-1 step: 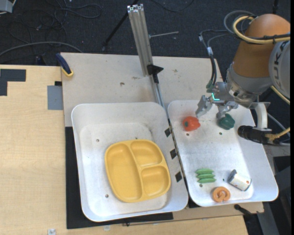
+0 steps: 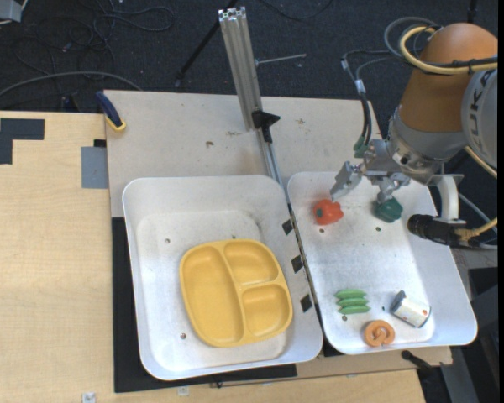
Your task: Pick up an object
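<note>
We take this for a robotics lab, since we see a grey and orange robot arm reaching over two shallow white bins on a plywood bench, an aluminium mounting post, and loose cables across dark carpet.
</note>
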You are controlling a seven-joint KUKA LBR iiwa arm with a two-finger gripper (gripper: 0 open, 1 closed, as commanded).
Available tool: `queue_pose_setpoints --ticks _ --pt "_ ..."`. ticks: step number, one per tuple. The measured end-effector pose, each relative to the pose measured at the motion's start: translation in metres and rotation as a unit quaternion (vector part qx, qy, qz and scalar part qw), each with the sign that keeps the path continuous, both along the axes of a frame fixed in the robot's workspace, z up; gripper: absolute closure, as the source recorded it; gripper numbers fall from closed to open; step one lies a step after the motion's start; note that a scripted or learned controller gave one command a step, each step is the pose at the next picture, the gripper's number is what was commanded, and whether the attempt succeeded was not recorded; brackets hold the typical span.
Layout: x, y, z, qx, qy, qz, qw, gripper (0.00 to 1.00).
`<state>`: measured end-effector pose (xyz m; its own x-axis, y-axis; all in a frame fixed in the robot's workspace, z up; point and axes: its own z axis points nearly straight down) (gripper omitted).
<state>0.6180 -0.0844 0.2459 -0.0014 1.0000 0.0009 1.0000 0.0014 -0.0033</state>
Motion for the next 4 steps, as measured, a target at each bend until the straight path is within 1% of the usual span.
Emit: queue_pose_setpoints --ticks 1,2,3,4 --pt "0.002 0.009 -0.051 0.0000 0.002 0.000 1.0000 0.00" --pt "-0.003 0.001 -0.110 -0.0003 0.002 -0.001 1.0000 0.00" --pt "-0.003 0.000 -0.146 -0.0005 -0.002 -0.001 1.0000 0.00" --pt "-0.004 -0.001 -0.138 -0.0001 0.001 -0.004 1.0000 1.00"
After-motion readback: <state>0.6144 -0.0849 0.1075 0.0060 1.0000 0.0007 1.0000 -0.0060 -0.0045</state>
